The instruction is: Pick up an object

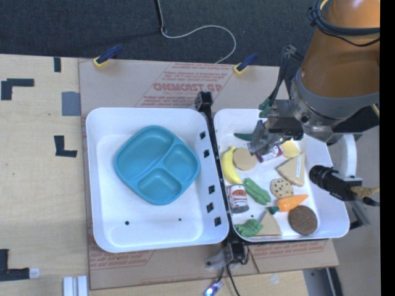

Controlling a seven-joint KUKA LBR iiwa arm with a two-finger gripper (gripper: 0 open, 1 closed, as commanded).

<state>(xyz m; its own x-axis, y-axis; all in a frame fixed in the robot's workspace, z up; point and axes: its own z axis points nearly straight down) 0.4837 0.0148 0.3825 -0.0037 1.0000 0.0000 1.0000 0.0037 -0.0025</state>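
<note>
Camera view: gripper (264, 142), finger state impossible to tell, hangs over right bin (333, 230) holding one banana (230, 166), one carrot (290, 203), two cookies; left bin (102, 165) holds one blue plate (157, 164).

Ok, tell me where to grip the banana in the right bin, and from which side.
Grip the banana across its narrow middle, coming straight down. It lies flat and curved by the bin's left wall, with a tan round piece close on its right.
</note>
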